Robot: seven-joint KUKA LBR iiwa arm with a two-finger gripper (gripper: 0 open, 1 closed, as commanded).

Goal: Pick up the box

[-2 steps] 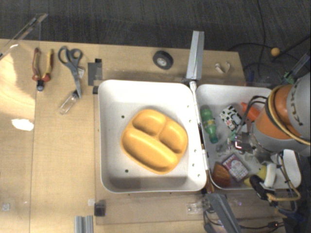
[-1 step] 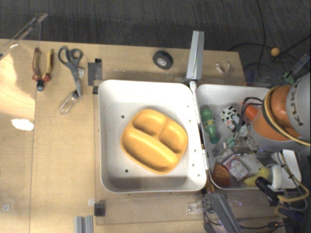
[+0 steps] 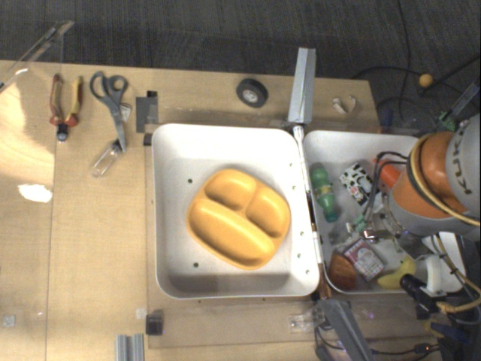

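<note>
Entry, right bin (image 3: 342,143): my arm (image 3: 443,179), grey with an orange band, hung low over the clutter, and my gripper (image 3: 373,228) sat just above the box (image 3: 366,260); I could not tell whether the hand was released or clenched, since the wrist hid it. Progress, as I judged it: the box lay on the bin floor near the front wall, not lifted, so the grasp and the raise were both left to do. The box: small, flat, squarish, glossy printed card in dark red with a pale panel, lying tilted against a rounded brown object (image 3: 342,273). Beside it: a yellow curved piece, banana-like (image 3: 394,278); a green plastic bottle (image 3: 323,190) lying lengthwise by the left wall; a black-and-white patterned item (image 3: 353,179). Left bin (image 3: 169,224): smooth white moulded tray with rounded corners, holding one large yellow lobed cushion-like form (image 3: 239,216), soft-looking and matt. Bench (image 3: 75,239): pale wood, bearing scissors (image 3: 113,107), red-handled pliers (image 3: 64,104), a tape roll (image 3: 252,92)
</note>
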